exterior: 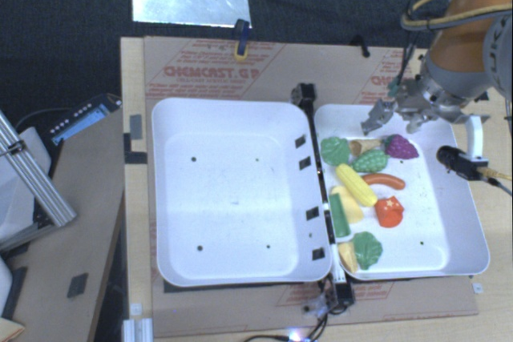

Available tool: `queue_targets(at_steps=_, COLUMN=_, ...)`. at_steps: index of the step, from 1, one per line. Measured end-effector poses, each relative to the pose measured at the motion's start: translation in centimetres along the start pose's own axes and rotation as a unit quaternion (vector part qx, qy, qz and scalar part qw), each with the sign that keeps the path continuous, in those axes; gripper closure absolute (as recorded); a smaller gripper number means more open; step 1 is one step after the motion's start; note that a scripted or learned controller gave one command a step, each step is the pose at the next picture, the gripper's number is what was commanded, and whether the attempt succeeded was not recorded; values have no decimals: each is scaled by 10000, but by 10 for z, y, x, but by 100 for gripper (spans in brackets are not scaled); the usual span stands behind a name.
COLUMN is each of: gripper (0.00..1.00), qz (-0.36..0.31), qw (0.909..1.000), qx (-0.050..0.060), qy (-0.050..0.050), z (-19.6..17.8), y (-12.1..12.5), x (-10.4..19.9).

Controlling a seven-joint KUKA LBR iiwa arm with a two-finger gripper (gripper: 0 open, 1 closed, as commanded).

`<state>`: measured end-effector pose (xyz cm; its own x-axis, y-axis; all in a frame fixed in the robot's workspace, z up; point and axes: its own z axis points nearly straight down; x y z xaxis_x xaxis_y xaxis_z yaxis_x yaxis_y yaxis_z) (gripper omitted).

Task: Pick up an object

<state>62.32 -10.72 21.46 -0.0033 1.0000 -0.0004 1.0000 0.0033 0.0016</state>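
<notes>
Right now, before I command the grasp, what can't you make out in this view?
- Tool: finger opening unreadable, blurred against the arm.
- Pale tan item: half hidden behind the green leafy toy; identity unclear.
- Yellow piece at the right white bin's left wall: partly covered by the green broccoli-like toy.

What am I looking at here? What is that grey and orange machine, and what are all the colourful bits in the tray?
You are looking down from one fixed camera above a bench. The grey and orange machine is a robot arm reaching in from the right. At its end is a gripper with two fingers, open here and holding nothing. It hangs over the top of the right bin. That bin holds toy food: a corn cob, a sausage, a tomato, purple grapes and some green vegetables. Beside it sits the left bin. The arm's job is to pick one toy up.
</notes>
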Motion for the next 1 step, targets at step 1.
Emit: queue_targets(at_steps=1, gripper=100, qz=-13, qw=10000, qx=-16, qy=1, z=-11, y=1, x=0)
